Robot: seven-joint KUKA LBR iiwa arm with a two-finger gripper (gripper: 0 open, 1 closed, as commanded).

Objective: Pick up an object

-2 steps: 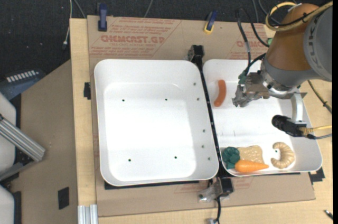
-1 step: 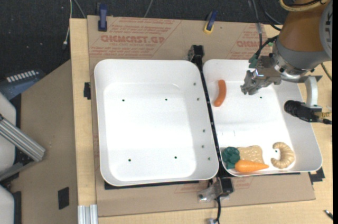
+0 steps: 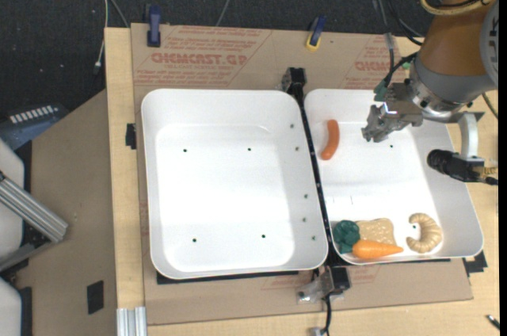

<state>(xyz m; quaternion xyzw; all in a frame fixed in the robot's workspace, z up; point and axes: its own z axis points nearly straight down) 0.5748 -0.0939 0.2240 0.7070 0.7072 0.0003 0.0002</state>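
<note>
Camera view from above takes in a brown cardboard-covered bench [image 3: 119, 168] on dark carpet, two blue clamps along its far edge and cables trailing off toward the top of the frame. At centre-left sits the left shallow white plastic bin [image 3: 158, 192]. Just right of the divider, in the right white bin [image 3: 463, 235], a curved orange-red sausage-shaped toy [image 3: 330, 139] lies alone in the upper part, well apart from the cluster along the lower edge: a dark green leafy toy [image 3: 345, 232], a tan bread-like piece [image 3: 377, 229], an orange carrot toy [image 3: 375, 250] and a pale croissant toy [image 3: 425, 232]. The sausage looks light, smooth and probably a little slippery; I'd pinch it across its narrow middle. Right of it hangs the grey metal gripper [image 3: 382, 125], nothing between its fingers; how far apart they stand I cannot tell.
</note>
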